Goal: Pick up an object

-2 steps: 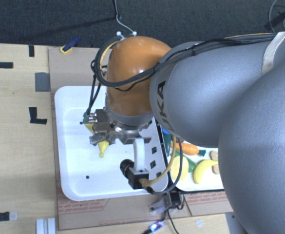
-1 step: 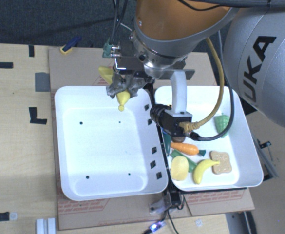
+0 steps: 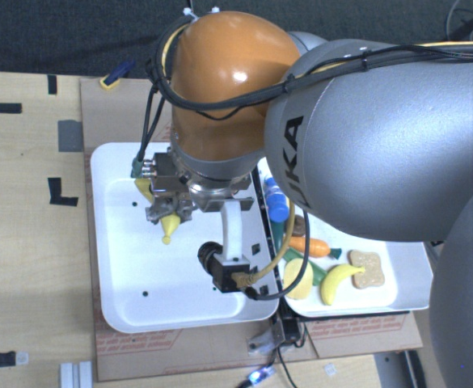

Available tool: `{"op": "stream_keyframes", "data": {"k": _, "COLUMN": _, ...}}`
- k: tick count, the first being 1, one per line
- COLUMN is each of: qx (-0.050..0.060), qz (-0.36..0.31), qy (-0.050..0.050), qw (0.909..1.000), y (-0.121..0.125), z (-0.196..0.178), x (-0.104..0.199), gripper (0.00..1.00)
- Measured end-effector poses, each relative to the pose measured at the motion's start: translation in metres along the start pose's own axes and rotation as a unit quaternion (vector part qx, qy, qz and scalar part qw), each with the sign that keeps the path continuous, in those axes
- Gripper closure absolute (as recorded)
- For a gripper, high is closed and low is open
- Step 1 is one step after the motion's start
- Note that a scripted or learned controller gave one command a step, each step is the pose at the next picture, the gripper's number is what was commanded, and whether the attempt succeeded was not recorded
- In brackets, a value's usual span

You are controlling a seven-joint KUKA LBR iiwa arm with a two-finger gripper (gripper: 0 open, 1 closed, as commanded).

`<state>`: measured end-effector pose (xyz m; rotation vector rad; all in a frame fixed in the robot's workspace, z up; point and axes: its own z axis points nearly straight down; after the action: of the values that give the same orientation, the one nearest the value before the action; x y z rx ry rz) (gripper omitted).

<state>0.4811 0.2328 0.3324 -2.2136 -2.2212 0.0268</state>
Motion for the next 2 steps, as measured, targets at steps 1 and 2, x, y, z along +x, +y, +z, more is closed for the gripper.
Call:
{"op": "stream_keyframes", "data": {"k": 1, "qx": -0.016, "qz": 0.0, "qy": 0.008, "qw": 0.9998, "y": 0.0, "z": -0.186, "x": -0.001, "gripper": 1.0}}
{"op": "stream_keyframes", "data": {"k": 2, "qx": 0.001, "qz": 0.001, "qy": -0.001, "qw": 1.0, "y": 0.0, "z": -0.026, "x": 0.0, "gripper": 1.0}}
